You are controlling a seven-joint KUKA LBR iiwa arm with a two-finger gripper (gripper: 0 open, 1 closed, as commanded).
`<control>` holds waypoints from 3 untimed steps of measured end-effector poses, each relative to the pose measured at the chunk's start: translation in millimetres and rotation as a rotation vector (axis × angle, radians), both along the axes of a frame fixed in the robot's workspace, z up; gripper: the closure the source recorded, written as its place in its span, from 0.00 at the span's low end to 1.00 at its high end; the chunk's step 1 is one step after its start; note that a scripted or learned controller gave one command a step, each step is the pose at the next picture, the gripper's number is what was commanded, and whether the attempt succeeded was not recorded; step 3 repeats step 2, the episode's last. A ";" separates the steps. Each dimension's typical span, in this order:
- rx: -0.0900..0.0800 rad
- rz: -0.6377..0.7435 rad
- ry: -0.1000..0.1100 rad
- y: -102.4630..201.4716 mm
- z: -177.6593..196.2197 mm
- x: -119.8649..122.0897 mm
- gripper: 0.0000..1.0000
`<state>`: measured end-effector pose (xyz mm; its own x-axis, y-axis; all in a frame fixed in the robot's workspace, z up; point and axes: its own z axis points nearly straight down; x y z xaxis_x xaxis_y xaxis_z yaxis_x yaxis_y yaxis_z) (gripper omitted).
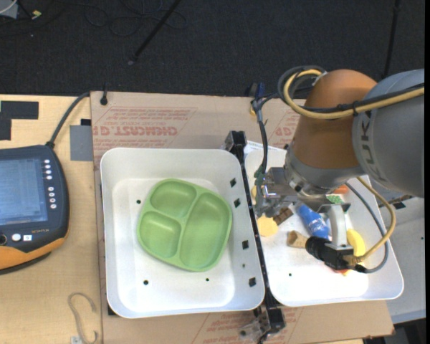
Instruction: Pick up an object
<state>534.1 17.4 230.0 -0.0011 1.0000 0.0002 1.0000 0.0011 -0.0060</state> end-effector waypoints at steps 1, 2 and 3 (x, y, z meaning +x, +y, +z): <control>-0.001 0.000 -0.002 3.1 -12.5 15.0 1.00; 0.000 -0.001 -0.001 5.9 -12.4 10.4 1.00; 0.000 -0.001 -0.001 5.9 -12.4 10.4 1.00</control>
